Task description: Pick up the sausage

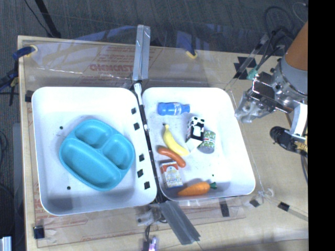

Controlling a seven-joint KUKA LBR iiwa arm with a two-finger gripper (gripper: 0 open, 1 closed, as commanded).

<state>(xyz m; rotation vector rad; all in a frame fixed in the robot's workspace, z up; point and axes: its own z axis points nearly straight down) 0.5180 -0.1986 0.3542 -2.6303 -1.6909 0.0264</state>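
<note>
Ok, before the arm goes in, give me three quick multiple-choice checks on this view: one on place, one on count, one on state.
1. The orange-red sausage lies:
A. in the right white bin
B. on the blue three-compartment plate
C. on the bench

2. Compartments in the plate:
A. two
B. three
C. five

3. The gripper is:
A. on the sausage
B. over the plate
C. outside the bins, to the right

Answers:
1. A, it rests beside the yellow banana.
2. B, three hollows show.
3. C, it hangs past the right bin's rim.
</note>
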